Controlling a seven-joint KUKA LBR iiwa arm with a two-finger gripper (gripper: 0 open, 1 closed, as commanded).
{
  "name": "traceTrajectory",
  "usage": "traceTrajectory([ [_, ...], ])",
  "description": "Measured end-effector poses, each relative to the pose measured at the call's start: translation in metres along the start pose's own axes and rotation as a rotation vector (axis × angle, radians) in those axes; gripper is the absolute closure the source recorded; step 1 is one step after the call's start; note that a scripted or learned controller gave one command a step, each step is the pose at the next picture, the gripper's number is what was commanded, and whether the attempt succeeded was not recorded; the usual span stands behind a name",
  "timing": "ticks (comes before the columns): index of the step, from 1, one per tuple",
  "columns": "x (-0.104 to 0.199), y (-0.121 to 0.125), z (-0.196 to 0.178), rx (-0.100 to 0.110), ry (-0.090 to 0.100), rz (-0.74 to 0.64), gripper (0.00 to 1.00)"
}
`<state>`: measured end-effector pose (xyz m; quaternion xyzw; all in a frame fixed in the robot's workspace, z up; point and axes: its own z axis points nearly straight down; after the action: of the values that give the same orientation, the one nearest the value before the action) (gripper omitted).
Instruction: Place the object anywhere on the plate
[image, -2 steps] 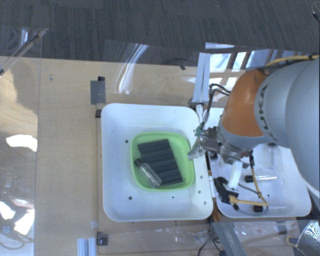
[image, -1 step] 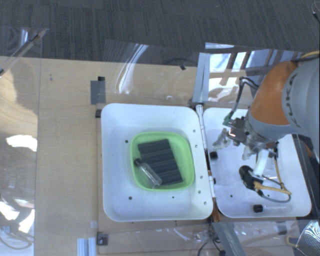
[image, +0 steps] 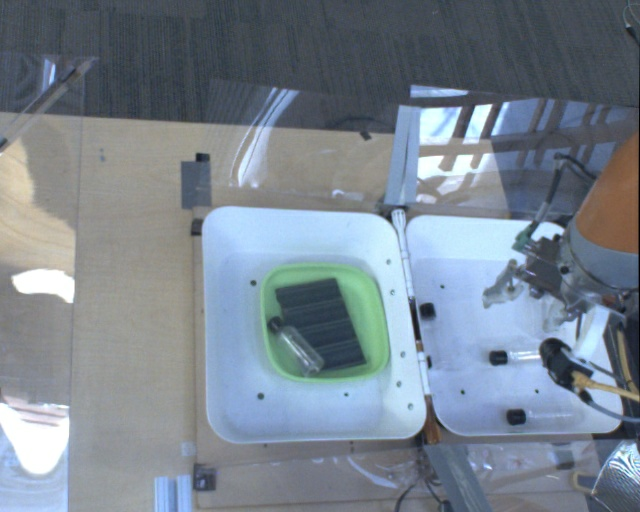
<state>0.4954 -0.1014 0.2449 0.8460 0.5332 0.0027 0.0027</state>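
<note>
Green plate (image: 372, 300) in the left bin (image: 230, 300) already bears a clear vial (image: 296, 345), apparently the object, so placement looks complete; hand (image: 545, 275) grip state indeterminable.

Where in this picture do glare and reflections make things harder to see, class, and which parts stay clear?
In the camera view, sunlit streaks wash out the bench behind the right bin, and clear sheeting mirrors pale patches at the left edge; the green plate with its dark ridged block and clear vial reads sharply; the gripper looks soft against the white.
</note>
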Motion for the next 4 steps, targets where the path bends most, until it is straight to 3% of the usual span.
traceTrajectory([
  [1, -0.041, 0.011, 0.052, 0.005, -0.001, -0.218, 0.00],
  [2, -0.089, 0.034, 0.099, 0.004, 0.000, -0.300, 0.00],
  [3, -0.088, 0.036, 0.087, -0.003, 0.000, -0.303, 1.00],
  [4, -0.088, 0.036, 0.087, -0.003, 0.000, -0.302, 0.00],
])
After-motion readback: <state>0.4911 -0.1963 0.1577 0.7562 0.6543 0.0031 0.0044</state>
